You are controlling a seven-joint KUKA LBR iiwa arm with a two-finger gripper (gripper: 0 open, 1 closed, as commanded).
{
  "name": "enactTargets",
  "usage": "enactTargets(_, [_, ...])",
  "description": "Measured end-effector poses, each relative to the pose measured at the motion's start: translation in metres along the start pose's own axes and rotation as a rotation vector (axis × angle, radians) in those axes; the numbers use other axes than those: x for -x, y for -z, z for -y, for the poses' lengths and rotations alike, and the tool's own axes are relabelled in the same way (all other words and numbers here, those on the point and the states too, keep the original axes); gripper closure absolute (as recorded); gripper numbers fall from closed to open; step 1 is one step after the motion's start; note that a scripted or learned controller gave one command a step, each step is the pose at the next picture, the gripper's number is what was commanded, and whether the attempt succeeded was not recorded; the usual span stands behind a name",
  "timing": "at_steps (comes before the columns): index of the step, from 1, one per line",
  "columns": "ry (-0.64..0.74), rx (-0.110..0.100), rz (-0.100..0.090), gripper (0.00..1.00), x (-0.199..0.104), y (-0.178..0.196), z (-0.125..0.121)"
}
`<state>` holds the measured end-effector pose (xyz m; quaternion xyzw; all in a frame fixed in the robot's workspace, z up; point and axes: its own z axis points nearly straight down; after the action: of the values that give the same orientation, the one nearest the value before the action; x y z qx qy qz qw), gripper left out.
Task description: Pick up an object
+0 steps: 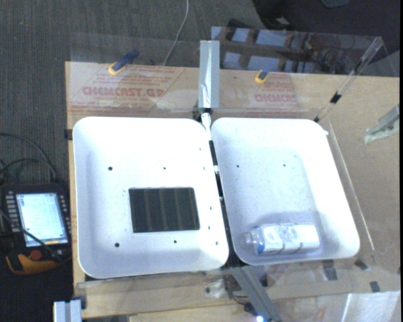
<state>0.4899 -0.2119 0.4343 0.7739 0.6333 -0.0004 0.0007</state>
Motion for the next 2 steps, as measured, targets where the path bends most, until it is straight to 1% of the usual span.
enactTargets(1, [-0.065,0.000,0.000,0.00,-0.0089,0.0001,0.0066])
enactTargets(2, [-0.121,-0.001,0.000,0.00,-0.0135,-0.0001,0.0074])
